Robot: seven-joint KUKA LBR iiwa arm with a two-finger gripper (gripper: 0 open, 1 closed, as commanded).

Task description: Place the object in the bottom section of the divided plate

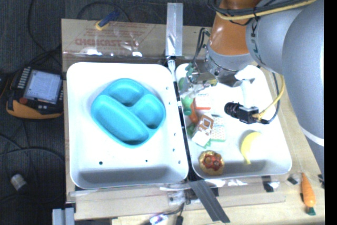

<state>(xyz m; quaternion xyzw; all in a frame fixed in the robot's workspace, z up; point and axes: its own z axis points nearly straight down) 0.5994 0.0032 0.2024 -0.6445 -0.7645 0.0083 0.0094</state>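
A blue divided plate (128, 110) lies in the left bin (84, 166), with three sections and nothing in them. My gripper (196, 79) reaches down into the right bin (274, 160) near its upper left corner, over a cluster of small items. Below it lie an orange carrot-like piece (193, 111), a green piece (183, 84) and a white and orange packet (206, 126). Lower in that bin sit a yellow banana (248, 146) and a round red and yellow item (210, 162). I see nothing clearly between the fingers.
The large grey arm (295, 34) with its orange band (237, 23) covers the upper right of the right bin. A black cable connector (239, 110) hangs over that bin. An orange carrot toy (307, 193) lies outside at the lower right. A handheld device (37, 89) rests left of the bins.
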